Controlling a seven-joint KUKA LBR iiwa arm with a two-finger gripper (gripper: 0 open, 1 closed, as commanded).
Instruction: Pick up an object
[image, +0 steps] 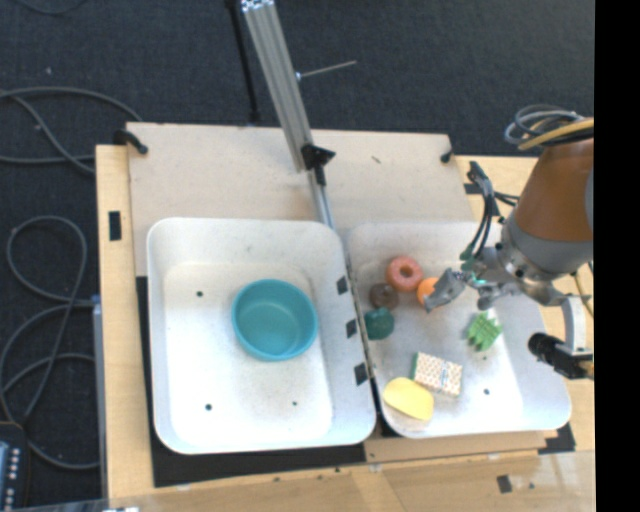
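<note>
The gripper (447, 290) hung low over the right bin (530, 400), its tip against a small orange object (427, 288) that it partly hid; whether it was gripping could not be told. Beside lay a pink ring (404, 272), a dark lump (383, 295), a teal piece (379, 323) and a green toy (484, 331). The left bin (180, 400) held a teal bowl (274, 319).

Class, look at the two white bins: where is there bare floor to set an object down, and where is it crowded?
Left white bin: bare floor all around the teal round bowl. Right white bin: crowded at its left and middle, with the pink ring, yellow block, patterned box and green toy; a bare patch lies by its lower right corner.
</note>
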